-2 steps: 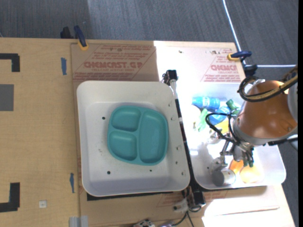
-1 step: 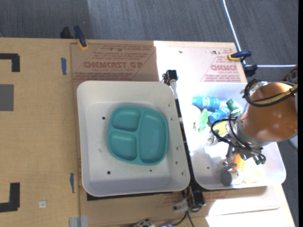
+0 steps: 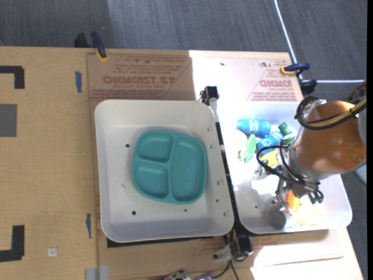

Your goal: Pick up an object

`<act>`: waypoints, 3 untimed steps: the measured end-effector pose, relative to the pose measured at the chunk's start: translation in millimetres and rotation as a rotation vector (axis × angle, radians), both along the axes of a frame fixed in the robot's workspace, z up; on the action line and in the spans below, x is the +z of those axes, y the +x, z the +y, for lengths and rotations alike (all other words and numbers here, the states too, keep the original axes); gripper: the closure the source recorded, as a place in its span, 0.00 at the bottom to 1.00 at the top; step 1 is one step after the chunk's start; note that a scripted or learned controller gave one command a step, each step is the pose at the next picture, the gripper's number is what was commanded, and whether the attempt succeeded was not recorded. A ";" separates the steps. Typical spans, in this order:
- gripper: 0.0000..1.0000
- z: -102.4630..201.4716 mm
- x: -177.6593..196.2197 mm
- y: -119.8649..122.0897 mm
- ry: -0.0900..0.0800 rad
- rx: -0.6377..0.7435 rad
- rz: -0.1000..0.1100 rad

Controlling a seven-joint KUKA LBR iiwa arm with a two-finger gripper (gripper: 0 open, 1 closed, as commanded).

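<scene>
Camera view, gripper (image 3: 284, 206) low in right bin (image 3: 247, 200)

Robot lab: clamped cardboard bench (image 3: 46, 156), grey carpet (image 3: 175, 10), cables.

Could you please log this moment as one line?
arm: over right bin | gripper: low among items | teal tray: left bin | grasp: unconfirmed

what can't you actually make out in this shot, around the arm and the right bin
- Gripper, camera view: low in the right bin; wrist and cables hide its fingers, so any grasp is unclear.
- Orange and yellow items near the gripper: partly covered by it and washed out by glare, identity unclear.
- Blue and green items: a jumbled pile, too small to name.
- Right bin's far side: hidden under the arm.
</scene>
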State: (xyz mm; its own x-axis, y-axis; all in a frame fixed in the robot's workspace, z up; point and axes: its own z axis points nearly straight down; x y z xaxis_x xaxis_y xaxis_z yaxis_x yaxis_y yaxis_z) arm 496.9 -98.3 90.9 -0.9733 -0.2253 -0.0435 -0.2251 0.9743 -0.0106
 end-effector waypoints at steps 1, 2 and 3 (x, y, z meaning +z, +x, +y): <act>0.00 -3.5 0.1 -0.6 0.004 -0.043 0.000; 0.00 -4.4 -0.3 0.4 0.003 -0.085 0.006; 0.00 -11.2 0.4 -0.6 -0.004 0.120 -0.001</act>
State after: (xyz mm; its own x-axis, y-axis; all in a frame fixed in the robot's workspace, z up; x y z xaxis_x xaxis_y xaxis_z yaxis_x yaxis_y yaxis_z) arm 496.3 -109.5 91.3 -0.9392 -0.3405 -0.0431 -0.3403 0.9402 -0.0143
